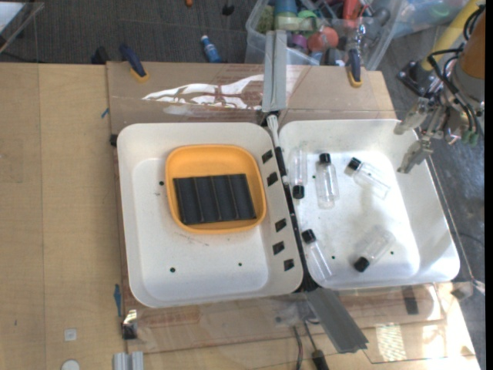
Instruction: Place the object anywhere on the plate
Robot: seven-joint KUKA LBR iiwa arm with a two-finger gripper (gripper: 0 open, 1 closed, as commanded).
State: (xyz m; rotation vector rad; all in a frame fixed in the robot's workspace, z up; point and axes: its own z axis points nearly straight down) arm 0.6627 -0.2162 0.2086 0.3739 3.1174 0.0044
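Observation:
An orange plate (179, 168) lies in the left bin (146, 260). A black ridged insert (214, 199) rests on it. Several clear vials with black caps lie in the right bin (431, 230): one (327, 180) near the middle, one (367, 175) to its right, one (373, 250) at the front. My gripper (402, 148) hangs over the right bin's far right rim, apart from all the vials. Its two thin fingers are spread open with nothing between them.
Two more vials lie along the right bin's left wall, one (297, 177) at the back and one (315, 254) at the front. A row of black clips (279, 214) lines the divider between the bins. A crate of colourful toys (331, 14) stands behind the bench.

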